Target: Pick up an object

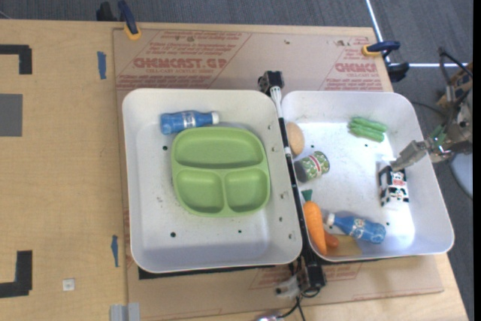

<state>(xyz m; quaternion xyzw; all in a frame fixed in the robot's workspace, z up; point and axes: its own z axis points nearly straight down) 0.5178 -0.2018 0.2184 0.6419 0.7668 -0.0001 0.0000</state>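
Below, the desk (60, 184) carries two white bins; the left bin (143, 162) holds a green divided plate (220, 169) and blue bottle (188, 120). Right bin (338, 113): carrot (314, 228), second bottle (359, 228), can (314, 165), green pods (367, 128). Pincer (394, 178) sits beside a cow-patterned toy (395, 193); grip state can't be told.

Two white bins side by side on the counter (60, 162), left bin (143, 237) holding a green divided tray (220, 169) and blue bottle (186, 120), right bin (428, 229) holding an egg (294, 139), green pods (367, 128), small can (314, 165), carrot (315, 227), another blue bottle (359, 228), black-and-white cow bottle (395, 192), the hand (409, 155) low above it.
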